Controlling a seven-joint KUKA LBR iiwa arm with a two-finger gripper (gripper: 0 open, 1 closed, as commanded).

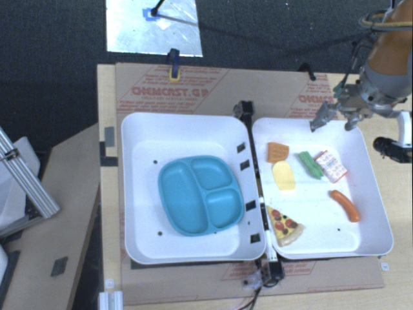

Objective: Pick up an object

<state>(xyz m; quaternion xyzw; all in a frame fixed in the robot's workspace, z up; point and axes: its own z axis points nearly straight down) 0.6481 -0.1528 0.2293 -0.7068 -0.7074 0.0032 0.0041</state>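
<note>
In the right bin lie several toy foods: an orange wedge, a yellow piece, a green bean, a red-and-white packet, a red sausage and a pizza slice. My gripper hangs over the bin's far edge, above and behind the packet, with its two fingers spread apart and nothing between them.
The left bin holds a blue divided plate. Black clips run along the seam between the bins. A metal sheet lies on the dark floor behind the bench.
</note>
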